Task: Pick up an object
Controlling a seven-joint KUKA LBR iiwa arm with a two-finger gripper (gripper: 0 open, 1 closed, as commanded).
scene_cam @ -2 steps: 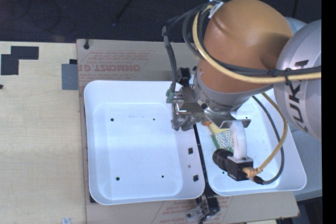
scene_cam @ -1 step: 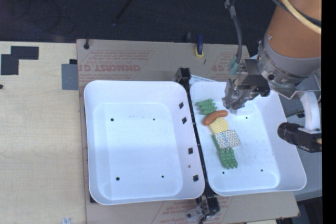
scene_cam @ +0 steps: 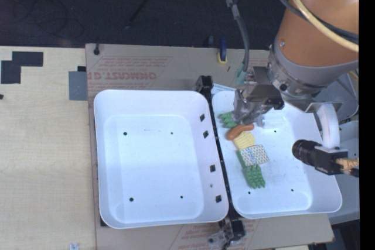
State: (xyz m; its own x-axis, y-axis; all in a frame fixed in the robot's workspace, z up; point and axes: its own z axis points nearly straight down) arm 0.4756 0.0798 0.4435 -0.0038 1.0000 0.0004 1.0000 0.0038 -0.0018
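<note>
Orange carrot-shaped piece [scene_cam: 240,130] lies in the right bin [scene_cam: 293,208], up toward the bin's far left corner and close to the divide between the two bins. I take it to be the thing being gone for, since the claw [scene_cam: 249,116] hangs low right over it, its tip just above and a shade to the right of the piece's upper end. From where I stand they look touching or very nearly so; I cannot tell which. Nor can I tell whether the claw is open or shut, as its lower end is a dark blur against the bin, and I see nothing clearly gripped in it.

My reading is that this is the reach-and-grasp step: the claw is down at the pile and the lift is not yet made. The next move calls for a firm close on the orange piece alone, then a straight rise. That looks awkward, because the spot is crowded. A small green piece [scene_cam: 225,120] sits just to its left and a yellow block [scene_cam: 244,140] touches it on the near side. Past that, a speckled tile [scene_cam: 255,154] and a knobbly green strip [scene_cam: 254,175] trail toward the near edge. The left bin [scene_cam: 152,93] stands alongside on the pale surface [scene_cam: 47,155].
</note>
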